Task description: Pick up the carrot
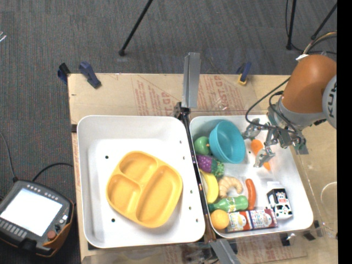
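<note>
One tool [263,150] was seen hanging over the upper right part of the right bin [304,194], below the orange band [309,84] of the arm; whether its fingers stood wide or narrow could not be told, since cables and metal parts blurred together there; an orange piece, taken to be the carrot [256,146], was seen just beside the tool, on its left, near the blue bowl [227,141], though contact between them could not be judged. Below the tool a red sausage [251,192] was laid on the bin floor, with a small cow-patterned carton [280,202] to its right; a green apple [202,145], purple grapes [205,162], a banana [210,186], a croissant [231,185], a green bottle [230,204], an orange fruit [219,219] and a juice box [252,220] were crowded along the left side and bottom of that bin. Further out, a yellow divided plate [144,187] was set in the left bin [93,131]; both bins were carried by the desk [132,92].
</note>
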Robot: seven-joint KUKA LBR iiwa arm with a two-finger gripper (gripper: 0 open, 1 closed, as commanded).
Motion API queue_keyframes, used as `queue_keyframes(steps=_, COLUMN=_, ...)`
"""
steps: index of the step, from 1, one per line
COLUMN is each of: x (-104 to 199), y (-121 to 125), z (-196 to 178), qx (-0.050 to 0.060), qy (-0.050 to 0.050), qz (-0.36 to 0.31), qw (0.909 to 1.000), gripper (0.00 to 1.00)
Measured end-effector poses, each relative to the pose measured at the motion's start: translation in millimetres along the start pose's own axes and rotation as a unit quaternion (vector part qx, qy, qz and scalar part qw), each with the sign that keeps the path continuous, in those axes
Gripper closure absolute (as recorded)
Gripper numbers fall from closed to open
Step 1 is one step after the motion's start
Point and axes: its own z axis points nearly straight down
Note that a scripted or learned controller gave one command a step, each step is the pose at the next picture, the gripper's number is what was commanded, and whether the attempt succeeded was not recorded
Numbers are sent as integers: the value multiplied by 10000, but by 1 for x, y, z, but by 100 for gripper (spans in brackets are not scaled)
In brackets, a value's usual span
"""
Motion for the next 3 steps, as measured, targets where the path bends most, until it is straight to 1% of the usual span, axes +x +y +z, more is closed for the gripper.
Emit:
queue_keyframes(steps=1, x=1, y=-4, z=9, qx=2, qy=15, qz=948, qw=9955, gripper=0)
queue_keyframes(steps=2, x=-1, y=-4, z=-3, qx=9, qy=-18, qz=939, qw=9956, gripper=100)
queue_keyframes(steps=3, x=-1, y=-3, z=-2, qx=3, qy=-13, qz=937, qw=9956, gripper=0)
